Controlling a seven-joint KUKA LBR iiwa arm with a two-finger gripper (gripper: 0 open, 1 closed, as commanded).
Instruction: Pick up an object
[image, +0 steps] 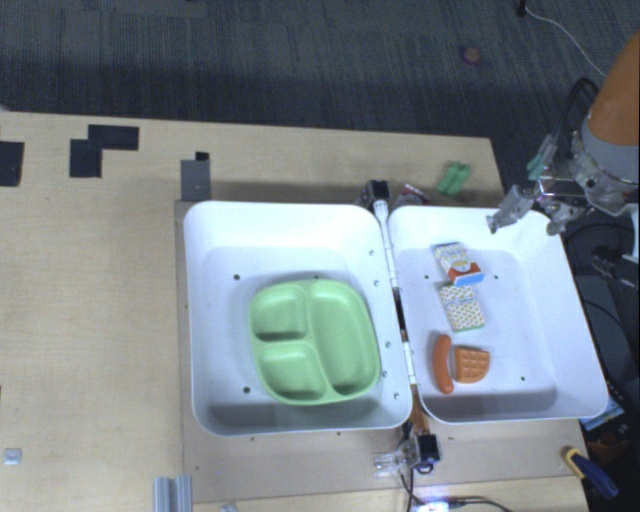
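Observation:
The right bin (560, 330) holds several small items. A little blue, white and red carton (457, 262) lies toward its back, with a speckled packet (463, 306) just in front of it. Nearer the front lie an orange sausage (441, 362) and a waffle-like piece (471, 364), side by side. My gripper (528, 216) hangs over the back right corner of this bin, well clear of the carton. It is open, with nothing between the fingers.
A green divided plate (315, 340) sits in the left bin (215, 300). A green object (453, 178) lies on the bench behind the bins. Cables and a clip (415, 452) lie at the front edge between the bins.

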